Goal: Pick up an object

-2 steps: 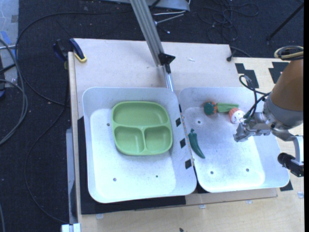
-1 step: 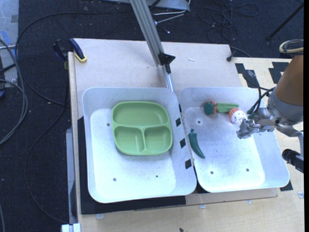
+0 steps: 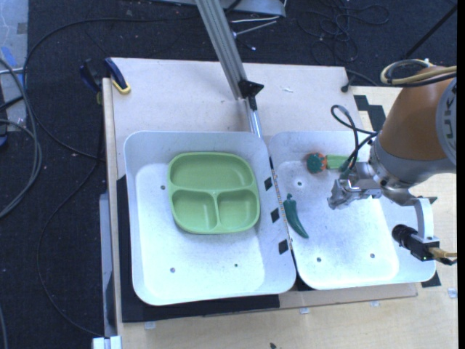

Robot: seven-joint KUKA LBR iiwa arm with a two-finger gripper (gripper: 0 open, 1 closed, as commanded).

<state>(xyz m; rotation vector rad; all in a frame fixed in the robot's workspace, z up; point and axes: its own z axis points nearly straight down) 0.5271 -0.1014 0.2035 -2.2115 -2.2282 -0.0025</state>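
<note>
In the right bin (image 3: 349,267) a dark green pepper-shaped toy (image 3: 294,217) lies near the left wall. A small toy with an orange and teal head and a light green body (image 3: 322,162) rests near the far wall. My gripper (image 3: 341,194) hangs low over the right bin's middle, just to the right of and nearer than the small toy, and well right of the pepper. I see nothing held in it. The grey arm with its orange band (image 3: 414,122) reaches in from the right and hides part of the bin's right side.
The left bin (image 3: 196,267) holds a light green divided plate (image 3: 214,192). A slanted metal pole (image 3: 225,42) rises from between the bins at the back. A black cable (image 3: 347,126) loops near the wrist. The wooden bench (image 3: 182,93) surrounds the bins.
</note>
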